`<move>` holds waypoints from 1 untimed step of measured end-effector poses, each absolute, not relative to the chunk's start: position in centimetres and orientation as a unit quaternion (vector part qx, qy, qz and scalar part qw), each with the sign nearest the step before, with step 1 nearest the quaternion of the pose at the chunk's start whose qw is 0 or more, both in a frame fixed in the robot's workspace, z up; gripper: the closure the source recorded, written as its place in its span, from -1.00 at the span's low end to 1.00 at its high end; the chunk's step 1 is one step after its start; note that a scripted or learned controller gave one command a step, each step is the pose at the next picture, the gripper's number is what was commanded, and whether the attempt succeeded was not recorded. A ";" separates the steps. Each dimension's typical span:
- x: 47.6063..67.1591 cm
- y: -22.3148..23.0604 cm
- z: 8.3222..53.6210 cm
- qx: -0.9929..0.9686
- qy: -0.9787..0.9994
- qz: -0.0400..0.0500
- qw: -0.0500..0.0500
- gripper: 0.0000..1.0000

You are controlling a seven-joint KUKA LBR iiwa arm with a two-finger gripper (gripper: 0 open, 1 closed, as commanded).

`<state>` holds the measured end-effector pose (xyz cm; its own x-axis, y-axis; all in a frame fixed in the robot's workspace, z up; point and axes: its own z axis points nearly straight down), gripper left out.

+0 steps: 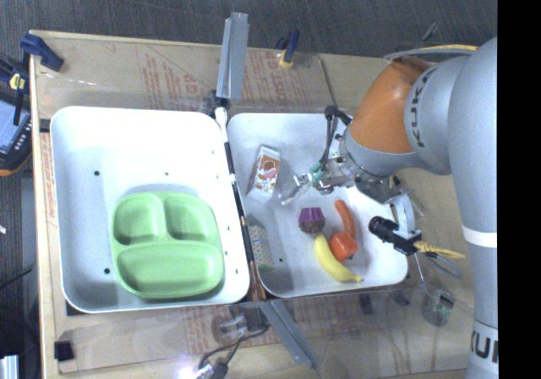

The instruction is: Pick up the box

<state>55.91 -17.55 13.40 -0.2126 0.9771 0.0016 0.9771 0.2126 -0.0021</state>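
Claw: the claw (297, 186) hangs low in the right bin, fingers reaching toward the left; they are parted a little with nothing between them.
Box: the box (267, 173), a small carton with a red and white print, lies flat in the upper left part of the right bin, just left of the claw tips and apart from them.
Nearby food: a dark purple piece (311, 219) sits below the claw; a carrot (343, 214) lies to its right, a red-orange piece (343, 245) under that, and a banana (333, 260) at the bin's lower edge.
Left wall item: a grey, speckled thing (259, 244) rests against the bin's left wall, below the box.
In the way: nothing lies between the claw and the box.
Right bin: the white bin (245, 128) holds all of these.
Left bin: the other bin (76, 128) holds a green divided tray (167, 244).
Arm: the arm (439, 115) comes in from the right over the bin's rim.
Counter: the counter (127, 73) carries both bins.
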 end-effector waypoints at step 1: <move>57.9 -17.9 12.5 -0.627 -0.779 0.000 0.001 -1.00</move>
<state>57.89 -17.92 12.52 -0.2139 0.9769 0.0008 0.9769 0.2139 -0.0014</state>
